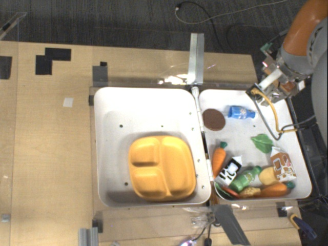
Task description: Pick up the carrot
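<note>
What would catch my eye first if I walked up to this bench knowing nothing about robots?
A big yellow divided tray in the left bin grabs the eye first. Next comes the heap of small groceries crowded along the bottom edge of the right bin, with the orange carrot close to the divider between the bins. At the view's top right, the grey arm with its orange band hangs over that bin's far corner.
</note>
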Robot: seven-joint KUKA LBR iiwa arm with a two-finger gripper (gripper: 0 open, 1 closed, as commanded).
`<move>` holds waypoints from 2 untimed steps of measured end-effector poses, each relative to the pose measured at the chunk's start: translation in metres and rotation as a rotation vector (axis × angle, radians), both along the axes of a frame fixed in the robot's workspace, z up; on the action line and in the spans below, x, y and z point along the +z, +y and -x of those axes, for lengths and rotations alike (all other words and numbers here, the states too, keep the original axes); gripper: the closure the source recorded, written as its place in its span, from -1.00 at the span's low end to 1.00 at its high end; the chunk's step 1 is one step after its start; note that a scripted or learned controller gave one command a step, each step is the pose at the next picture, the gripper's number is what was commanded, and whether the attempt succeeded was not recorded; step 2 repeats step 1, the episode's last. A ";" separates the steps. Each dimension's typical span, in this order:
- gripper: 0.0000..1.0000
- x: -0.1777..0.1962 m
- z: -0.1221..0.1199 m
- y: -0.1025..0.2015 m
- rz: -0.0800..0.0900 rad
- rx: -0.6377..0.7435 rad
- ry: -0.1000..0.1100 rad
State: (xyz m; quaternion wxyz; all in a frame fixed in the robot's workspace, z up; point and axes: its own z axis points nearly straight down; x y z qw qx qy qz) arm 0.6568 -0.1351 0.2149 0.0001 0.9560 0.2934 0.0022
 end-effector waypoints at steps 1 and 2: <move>1.00 0.013 -0.006 -0.053 0.004 0.254 -0.002; 1.00 0.013 -0.006 -0.053 0.004 0.254 -0.002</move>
